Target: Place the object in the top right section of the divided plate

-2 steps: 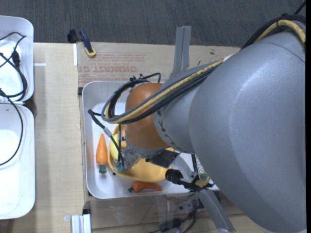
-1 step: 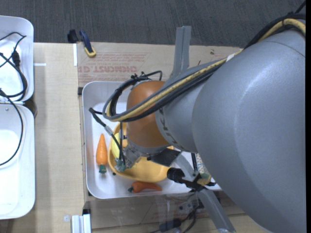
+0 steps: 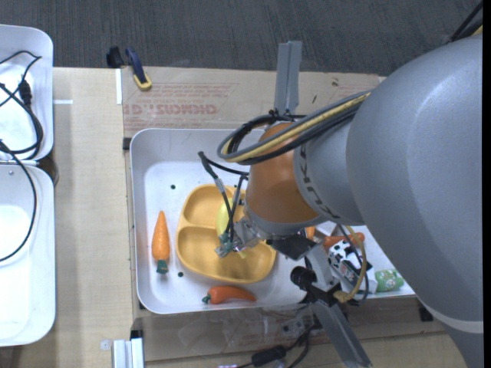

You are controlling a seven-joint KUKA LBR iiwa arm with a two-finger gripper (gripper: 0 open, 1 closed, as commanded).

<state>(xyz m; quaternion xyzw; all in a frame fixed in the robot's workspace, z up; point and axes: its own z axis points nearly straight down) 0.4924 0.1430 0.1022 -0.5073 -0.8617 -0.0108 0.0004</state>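
A yellow divided plate (image 3: 201, 236) lies in the middle of the white bin (image 3: 146, 205). My gripper (image 3: 229, 244) hangs low over the plate's right half, under the orange wrist band (image 3: 280, 186). A pale yellow-green object (image 3: 223, 215) shows just above the gripper tip, over the plate's middle divider; whether it is held or resting on the plate is hidden by the wrist. An orange carrot (image 3: 159, 240) lies left of the plate on the bin floor. A red-orange carrot-like piece (image 3: 230, 294) lies below the plate near the bin's front wall.
The arm's bulk covers the bin's right half. Small toys peek out beneath it: an orange, white and black one (image 3: 345, 257) and a green one (image 3: 388, 281). Another white bin (image 3: 23, 282) with black cables (image 3: 19, 113) stands at left. A blue-yellow clamp (image 3: 135, 67) sits on cardboard behind.
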